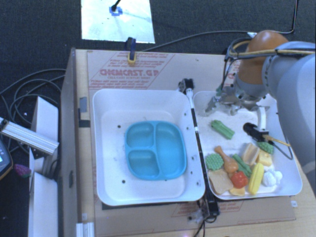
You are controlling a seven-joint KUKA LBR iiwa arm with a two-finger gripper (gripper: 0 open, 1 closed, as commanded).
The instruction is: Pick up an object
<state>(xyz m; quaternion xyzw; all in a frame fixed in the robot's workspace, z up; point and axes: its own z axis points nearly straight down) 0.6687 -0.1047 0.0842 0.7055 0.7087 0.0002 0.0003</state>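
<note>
My gripper [222, 107] hangs over the far end of the right bin [291, 187], its fingers [212, 106] spread open with nothing between them. Just in front of it, a little toward the camera, a green ridged pickle [222, 129] lies alone on the bin floor. Toy food is heaped at the bin's near end: a round green piece [214, 161], an orange drumstick [226, 161], a red tomato [239, 179], a yellow corn cob [256, 178], a slice of toast [219, 182] and a white piece [270, 177].
The left bin [111, 107] holds a blue divided plate [155, 148]. The two bins meet at a shared rim [195, 132] close to the gripper's left. Cables and a grey box lie off the bench at left.
</note>
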